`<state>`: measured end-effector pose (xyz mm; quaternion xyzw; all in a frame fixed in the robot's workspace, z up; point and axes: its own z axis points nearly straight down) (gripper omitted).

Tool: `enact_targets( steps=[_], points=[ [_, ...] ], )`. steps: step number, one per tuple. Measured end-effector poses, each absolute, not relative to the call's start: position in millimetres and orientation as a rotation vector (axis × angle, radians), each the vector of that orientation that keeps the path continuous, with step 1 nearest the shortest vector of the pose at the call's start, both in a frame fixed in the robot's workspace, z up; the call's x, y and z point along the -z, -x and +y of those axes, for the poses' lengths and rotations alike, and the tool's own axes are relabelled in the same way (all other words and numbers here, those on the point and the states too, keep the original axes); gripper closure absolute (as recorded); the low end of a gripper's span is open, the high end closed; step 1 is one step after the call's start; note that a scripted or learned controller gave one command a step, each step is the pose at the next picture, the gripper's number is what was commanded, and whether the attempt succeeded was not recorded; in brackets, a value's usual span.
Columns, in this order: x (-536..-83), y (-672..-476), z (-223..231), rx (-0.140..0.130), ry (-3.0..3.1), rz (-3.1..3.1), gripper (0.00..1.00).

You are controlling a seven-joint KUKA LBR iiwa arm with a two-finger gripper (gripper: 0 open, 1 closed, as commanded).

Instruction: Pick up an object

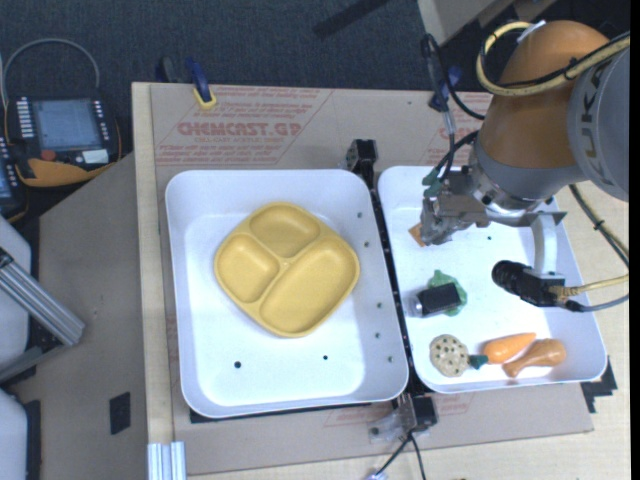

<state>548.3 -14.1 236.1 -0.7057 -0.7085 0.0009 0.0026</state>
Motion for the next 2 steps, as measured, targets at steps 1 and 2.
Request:
enact_targets(
  steps=[1,2],
  points=[
    [-241.5,-525.2,32.0,-0.001,2.212,-2.224,1.00],
    [-238.5,-506.1,77.0,-0.002,2.212,-2.224,1.00]
  ],
)
